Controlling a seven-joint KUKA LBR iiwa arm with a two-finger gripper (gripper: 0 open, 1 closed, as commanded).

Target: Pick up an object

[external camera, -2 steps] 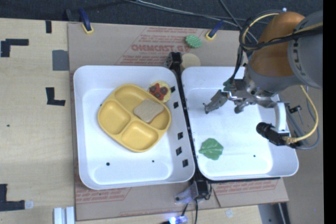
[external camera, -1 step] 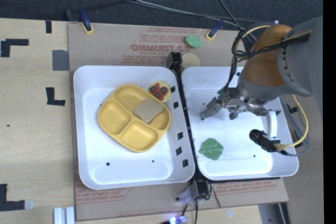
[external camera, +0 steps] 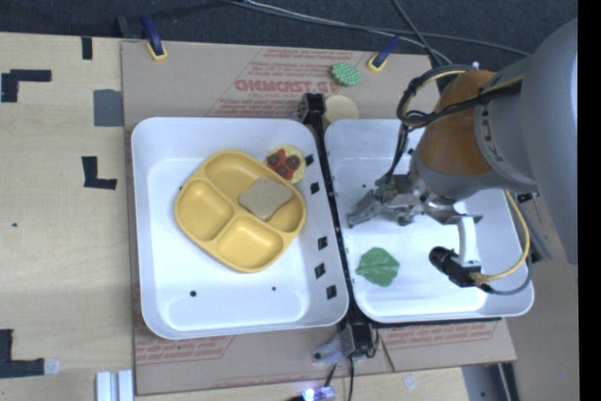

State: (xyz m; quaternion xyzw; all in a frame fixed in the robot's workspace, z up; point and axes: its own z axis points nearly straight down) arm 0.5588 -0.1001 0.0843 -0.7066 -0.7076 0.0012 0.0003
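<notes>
Two white bins side by side on the bench. Nearest in the right bin (external camera: 512, 300): a green leaf-shaped object (external camera: 377, 266), lying flat, untouched. Just beyond it the gripper (external camera: 360, 215) reaches in from the right, fingers spread apart, nothing between them, tips near the divider. Left bin (external camera: 160, 296): yellow divided tray (external camera: 240, 209) carrying a tan square piece (external camera: 265, 198); red-and-yellow item (external camera: 285, 161) at its far corner. Farthest: small green object (external camera: 345, 73) on cardboard.

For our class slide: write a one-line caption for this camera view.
Gripper low in right bin above a green leaf; yellow tray in left bin.
</notes>
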